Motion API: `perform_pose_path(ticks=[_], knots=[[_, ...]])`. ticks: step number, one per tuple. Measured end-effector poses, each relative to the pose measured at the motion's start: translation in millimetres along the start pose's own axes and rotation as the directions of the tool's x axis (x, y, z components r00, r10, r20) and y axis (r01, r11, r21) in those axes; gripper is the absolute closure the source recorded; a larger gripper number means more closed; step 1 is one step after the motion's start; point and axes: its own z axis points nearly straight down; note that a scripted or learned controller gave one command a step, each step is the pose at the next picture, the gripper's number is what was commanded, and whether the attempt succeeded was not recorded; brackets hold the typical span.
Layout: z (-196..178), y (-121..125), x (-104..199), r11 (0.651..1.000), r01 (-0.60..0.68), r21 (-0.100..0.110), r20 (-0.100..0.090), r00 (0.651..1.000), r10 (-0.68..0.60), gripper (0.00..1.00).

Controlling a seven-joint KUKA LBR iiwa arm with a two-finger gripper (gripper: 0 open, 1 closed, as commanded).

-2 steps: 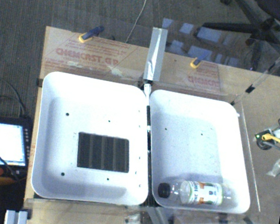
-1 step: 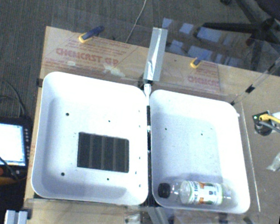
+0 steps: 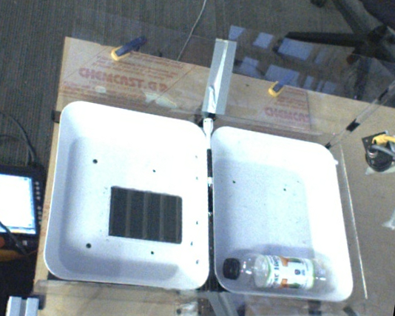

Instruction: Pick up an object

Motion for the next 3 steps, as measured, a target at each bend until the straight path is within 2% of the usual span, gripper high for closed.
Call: perform_pose_path(ticks=[1, 2, 3], knots=[[-15.9, -21.9, 4.8, 1.000, 0.000, -0.001, -0.001, 1.000, 0.000, 0.00], [1.1, -37.4, 7.6, 1.000, -0.001, 0.000, 0.001, 1.000, 0.001, 0.00], [44.2, 33.2, -7.8, 1.000, -0.003, 0.001, 0.002, 1.000, 0.003, 0.00]])
